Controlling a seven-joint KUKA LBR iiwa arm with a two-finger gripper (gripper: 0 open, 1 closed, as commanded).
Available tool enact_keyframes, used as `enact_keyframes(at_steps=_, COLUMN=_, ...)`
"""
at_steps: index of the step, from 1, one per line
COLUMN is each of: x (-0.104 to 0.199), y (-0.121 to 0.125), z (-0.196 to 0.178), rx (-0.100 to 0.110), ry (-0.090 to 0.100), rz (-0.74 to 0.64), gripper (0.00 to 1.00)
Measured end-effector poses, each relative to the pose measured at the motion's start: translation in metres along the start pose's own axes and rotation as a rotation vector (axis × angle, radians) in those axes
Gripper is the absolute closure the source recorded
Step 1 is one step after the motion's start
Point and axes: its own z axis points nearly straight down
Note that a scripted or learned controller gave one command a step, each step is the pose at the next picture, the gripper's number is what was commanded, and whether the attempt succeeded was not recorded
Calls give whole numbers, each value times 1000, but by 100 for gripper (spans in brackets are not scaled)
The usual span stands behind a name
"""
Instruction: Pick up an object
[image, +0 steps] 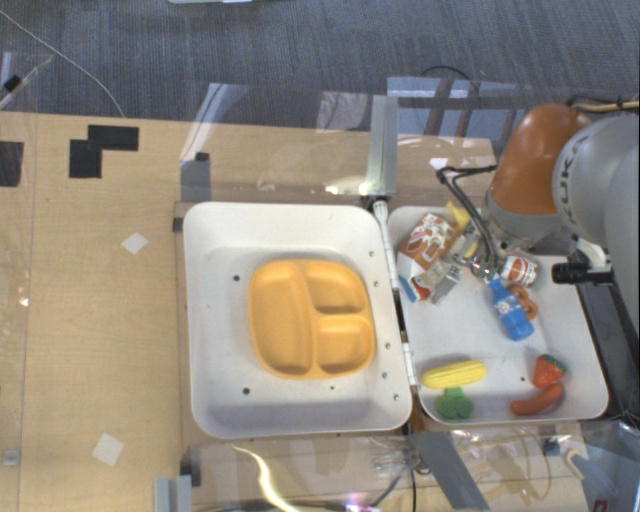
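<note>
My claw (447, 277) hung low over the right bin (590, 390), its grip state unclear to me, with the blue bottle (509, 311) lying just beside it at four o'clock, long axis running eleven-to-five.

two white bins (215, 300); one yellow divided tray (310, 320), one corn cob (453, 375), one blue bottle (510, 312), one broccoli (456, 403)
</note>
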Motion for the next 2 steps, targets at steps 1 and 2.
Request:
enact_keyframes(at_steps=1, x=0, y=-37, z=1, rx=-10, ry=-17, rz=204, gripper=0)
enact_keyframes(at_steps=2, x=-2, y=-32, z=-14, rx=-16, ry=-30, rz=194, gripper=100)
